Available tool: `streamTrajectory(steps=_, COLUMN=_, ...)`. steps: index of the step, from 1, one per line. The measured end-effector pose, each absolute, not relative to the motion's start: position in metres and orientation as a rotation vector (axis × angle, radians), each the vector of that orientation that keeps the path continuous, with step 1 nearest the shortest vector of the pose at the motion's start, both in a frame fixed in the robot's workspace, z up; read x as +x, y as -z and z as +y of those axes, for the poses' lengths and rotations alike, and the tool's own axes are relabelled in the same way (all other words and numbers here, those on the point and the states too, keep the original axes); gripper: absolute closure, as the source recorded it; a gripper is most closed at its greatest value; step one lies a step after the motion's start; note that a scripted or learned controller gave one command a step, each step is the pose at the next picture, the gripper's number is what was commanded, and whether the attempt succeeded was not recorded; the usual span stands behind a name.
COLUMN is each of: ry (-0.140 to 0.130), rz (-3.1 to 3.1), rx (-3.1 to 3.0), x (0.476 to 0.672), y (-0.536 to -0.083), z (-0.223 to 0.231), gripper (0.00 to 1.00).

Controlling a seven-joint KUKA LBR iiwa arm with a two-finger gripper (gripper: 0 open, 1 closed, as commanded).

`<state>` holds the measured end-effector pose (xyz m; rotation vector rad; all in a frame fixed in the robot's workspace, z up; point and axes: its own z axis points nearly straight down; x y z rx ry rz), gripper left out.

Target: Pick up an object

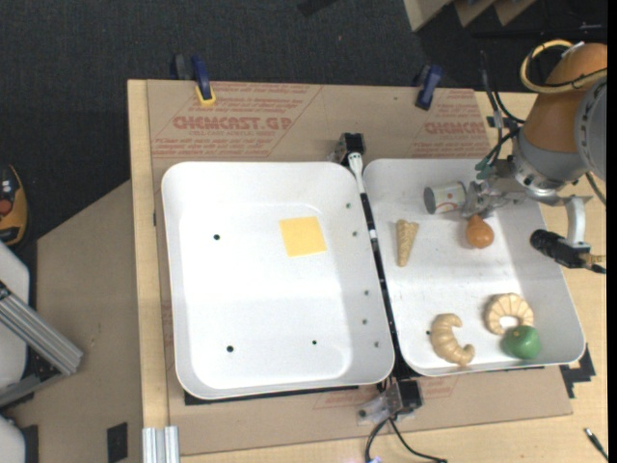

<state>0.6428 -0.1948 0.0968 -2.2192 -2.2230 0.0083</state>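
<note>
My gripper (481,197) hangs over the back part of the right bin (549,287), reaching in from the right. Just below its tip lies a small orange-brown rounded object (479,231); I cannot tell whether the two touch. A short grey cylinder (443,198) lies on its side immediately left of the gripper. A pale cone (406,240) lies farther left, near the bin's left wall. At the bin's front sit a croissant (451,339), a second curled pastry (508,311) and a green ball (522,342).
The left bin (193,287) holds a flat yellow square (303,236) near its middle. Both bins rest on a cardboard sheet (289,114) clamped at the back edge. The grey arm with its orange band (564,104) stands over the right bin's back right corner.
</note>
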Motion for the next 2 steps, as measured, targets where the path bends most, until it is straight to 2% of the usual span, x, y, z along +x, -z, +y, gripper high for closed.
streamTrajectory(steps=1, ry=-0.022, rz=-2.217, rx=-2.2, x=0.663, y=-0.118, z=-0.098, gripper=1.0)
streamTrajectory(steps=2, ry=0.008, rz=-2.231, rx=-2.216, x=0.652, y=-0.189, z=-0.02, gripper=1.0)
